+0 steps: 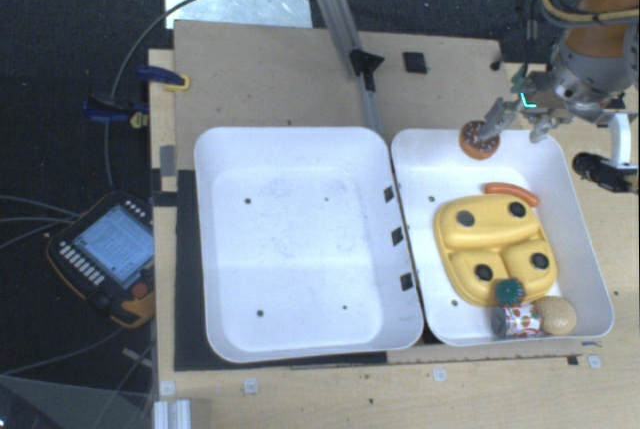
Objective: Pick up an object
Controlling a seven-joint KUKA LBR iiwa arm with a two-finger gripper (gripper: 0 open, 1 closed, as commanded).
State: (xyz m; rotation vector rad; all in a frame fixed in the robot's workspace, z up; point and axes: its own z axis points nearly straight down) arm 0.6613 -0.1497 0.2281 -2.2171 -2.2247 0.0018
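Right bin [575, 207] corner, gripper [517, 124] above

Gripper [497, 125] over far edge of right bin [420, 217], one finger touching small brown ring-shaped object [479, 140]; grasp unclear. Right bin: yellow moulded toy [492, 242], orange sausage [511, 192], teal ball [511, 291], patterned can [516, 320], beige ball [558, 315]. Left bin [225, 217] alongside.

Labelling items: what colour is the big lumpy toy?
Yellow with black spots, camera view.
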